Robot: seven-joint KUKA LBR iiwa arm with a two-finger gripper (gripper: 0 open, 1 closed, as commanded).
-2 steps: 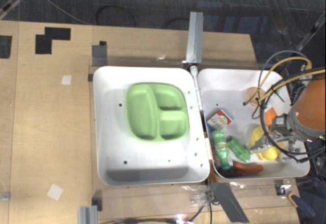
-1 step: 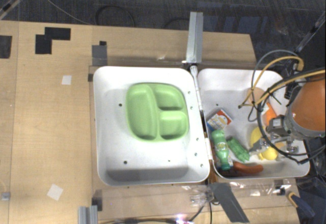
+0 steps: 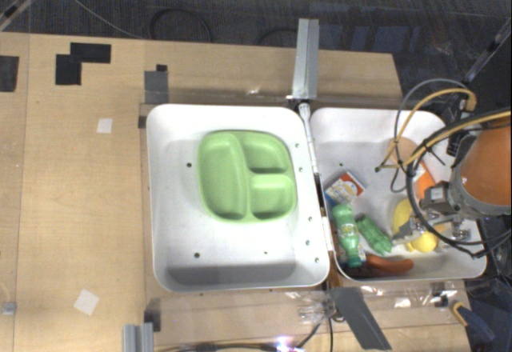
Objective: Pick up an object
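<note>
Two shallow white plastic bins side by side on pale wood-grain bench [image 3: 72,206], rounded corners, smooth glossy walls. Left bin [image 3: 172,262] holding a light green sectioned tray [image 3: 245,174], matte plastic, rounded rectangle, one long compartment on its left side and two smaller ones on its right; sitting around the bin's middle, slightly toward the far edge. Right bin [image 3: 352,138] cluttered toward its near edge and right side. Small flat printed packet [image 3: 346,184], white with red and blue, near the bin's left wall. Green bottle-like item [image 3: 346,232], glossy, elongated, lying along the left wall toward the near-left corner. Second green oblong piece [image 3: 374,235] just beside it, angled. Reddish-brown sausage shape [image 3: 390,265] along the near edge. Yellow rounded lemon-like object [image 3: 422,242] near the near-right part, another yellow curved piece [image 3: 400,214] just above it. Gripper [image 3: 428,222] low over the right side of the right bin, dark metal, wrapped in looping yellow and black cables; orange band bulging at the right. Fingers buried in cable and clutter: open or closed, cannot tell. Grey metal post [image 3: 305,62] at the far edge between bins.
</note>
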